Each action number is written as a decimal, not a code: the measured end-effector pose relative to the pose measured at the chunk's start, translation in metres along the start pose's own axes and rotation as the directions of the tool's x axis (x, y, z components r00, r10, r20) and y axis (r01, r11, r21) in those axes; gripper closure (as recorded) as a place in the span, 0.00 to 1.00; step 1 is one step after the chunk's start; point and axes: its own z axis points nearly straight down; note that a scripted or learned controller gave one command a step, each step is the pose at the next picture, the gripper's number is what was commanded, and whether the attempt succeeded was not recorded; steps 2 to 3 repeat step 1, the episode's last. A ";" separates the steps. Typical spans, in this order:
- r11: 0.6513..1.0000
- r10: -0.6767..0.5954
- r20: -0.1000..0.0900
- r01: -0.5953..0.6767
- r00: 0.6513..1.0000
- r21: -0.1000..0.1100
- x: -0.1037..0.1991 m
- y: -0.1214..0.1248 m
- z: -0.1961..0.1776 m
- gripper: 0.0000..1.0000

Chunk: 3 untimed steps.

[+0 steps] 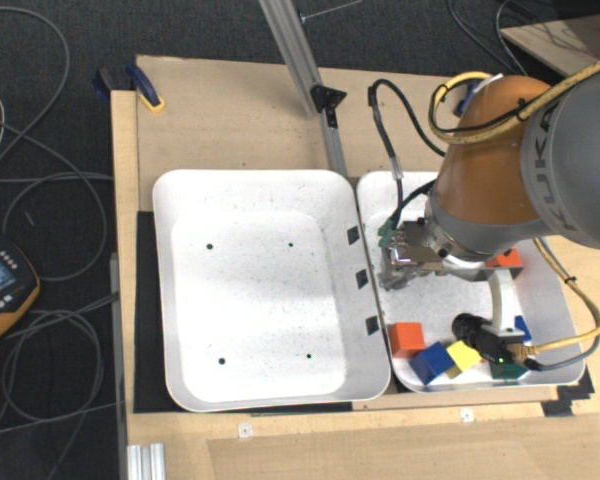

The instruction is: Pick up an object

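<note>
My gripper (398, 265) hangs low over the left side of the right bin (555, 303), close to the wall it shares with the left bin. An orange block (407, 338) lies just in front of the gripper, near the bin's front edge. Beside that block sit a blue block (432, 362) and a yellow block (464, 355), touching each other. A green piece (508, 372) lies in the front right corner. A red piece (506, 260) peeks out from under the wrist. Nothing shows between the gripper's tips.
The left bin (260, 288) lies to the gripper's left. A slanted metal pole (298, 53) rises behind the bins. Cables and a handheld pendant (2, 283) lie on the floor at far left.
</note>
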 end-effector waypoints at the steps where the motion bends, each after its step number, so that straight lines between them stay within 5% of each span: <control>1: 1.000 -0.001 0.000 0.001 1.000 -0.005 0.055 -0.002 -0.015 1.00; 3: 1.000 -0.001 0.000 0.001 1.000 -0.005 0.055 -0.002 -0.015 1.00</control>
